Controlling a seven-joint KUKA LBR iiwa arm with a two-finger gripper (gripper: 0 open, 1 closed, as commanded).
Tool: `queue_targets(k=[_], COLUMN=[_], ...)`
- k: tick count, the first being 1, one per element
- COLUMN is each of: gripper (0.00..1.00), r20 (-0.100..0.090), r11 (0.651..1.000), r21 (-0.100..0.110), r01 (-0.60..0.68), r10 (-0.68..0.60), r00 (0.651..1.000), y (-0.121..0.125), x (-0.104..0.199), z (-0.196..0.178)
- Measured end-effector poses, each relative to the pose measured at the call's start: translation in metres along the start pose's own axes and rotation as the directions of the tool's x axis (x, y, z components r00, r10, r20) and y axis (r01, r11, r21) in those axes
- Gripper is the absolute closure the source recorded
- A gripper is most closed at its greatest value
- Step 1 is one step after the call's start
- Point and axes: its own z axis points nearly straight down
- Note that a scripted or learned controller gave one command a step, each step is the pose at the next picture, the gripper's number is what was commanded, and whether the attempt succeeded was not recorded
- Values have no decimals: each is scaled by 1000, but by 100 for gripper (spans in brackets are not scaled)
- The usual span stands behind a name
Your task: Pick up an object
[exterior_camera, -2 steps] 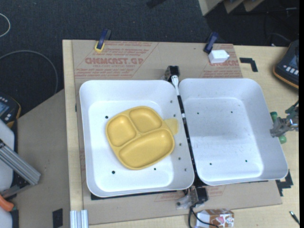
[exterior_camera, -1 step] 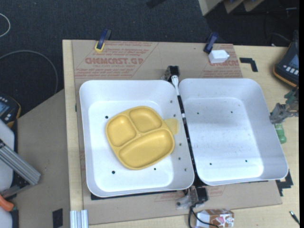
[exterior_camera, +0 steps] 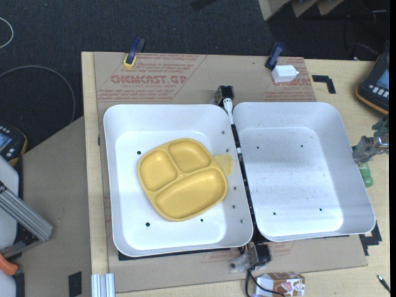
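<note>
I saw a smooth, glossy yellow plastic divided plate (exterior_camera: 181,178) in a matt white plastic bin (exterior_camera: 117,166), over printed brown cardboard (exterior_camera: 154,76).

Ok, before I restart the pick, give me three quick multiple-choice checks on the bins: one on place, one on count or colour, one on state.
1. Where does the yellow plate lie?
A. in the left bin
B. in the right bin
C. on the bench outside both bins

2. How many compartments does the plate have?
A. one
B. three
C. five

3. How does the plate rest?
A. standing on its edge against a bin wall
B. flat on the bin floor, compartments facing up
C. held up in the air above the bins

Answers:
1. A, the plate sits within the walls of the left bin, towards its right side.
2. B, ridges split it into two small compartments at the far side and one large one at the near side.
3. B, its hollows face the camera and it lies level on the bin floor.
</note>
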Motion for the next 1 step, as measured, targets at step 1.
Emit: queue_targets(k=[1], gripper=[100], r20=[0], r11=[1000], r21=[-1], r01=[1], r10=[-1], r00=[1000], y=[0], x=[0], z=[-6])
